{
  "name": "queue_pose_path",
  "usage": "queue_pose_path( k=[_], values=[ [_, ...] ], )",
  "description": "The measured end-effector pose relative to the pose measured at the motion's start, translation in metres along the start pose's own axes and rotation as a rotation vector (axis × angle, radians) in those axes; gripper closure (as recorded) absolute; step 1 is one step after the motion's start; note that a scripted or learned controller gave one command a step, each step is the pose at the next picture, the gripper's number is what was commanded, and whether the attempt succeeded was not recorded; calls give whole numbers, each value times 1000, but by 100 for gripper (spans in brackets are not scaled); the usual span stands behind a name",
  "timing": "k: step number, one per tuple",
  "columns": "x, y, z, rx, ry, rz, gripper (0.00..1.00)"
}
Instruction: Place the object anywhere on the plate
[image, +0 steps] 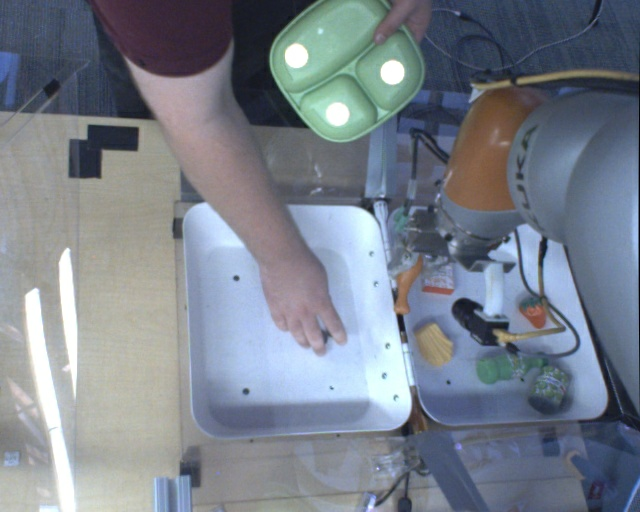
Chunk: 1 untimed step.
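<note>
Waiting above the right bin (590, 395), I cannot tell my end effector's (470, 262) state. The plate (346, 68) is held aloft by a person, whose other hand (303, 305) presses into the left bin (215, 400); moving now risks collision.

plate (347, 68): light green, three sections, rounded corners | state: held up in the air, tilted | place: above both bins' far edge

A person's hand (305, 312) reaches into the left bin (225, 400); another hand holds a green plate (345, 68) overhead.
</note>
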<state>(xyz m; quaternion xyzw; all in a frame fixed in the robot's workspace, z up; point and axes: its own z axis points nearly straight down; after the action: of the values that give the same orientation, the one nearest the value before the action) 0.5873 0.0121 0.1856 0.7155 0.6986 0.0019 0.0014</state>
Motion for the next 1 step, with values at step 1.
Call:
queue_pose_path(
  k=[1],
  values=[
    [65, -30, -82, -2, 0, -133, 100]
  ],
)
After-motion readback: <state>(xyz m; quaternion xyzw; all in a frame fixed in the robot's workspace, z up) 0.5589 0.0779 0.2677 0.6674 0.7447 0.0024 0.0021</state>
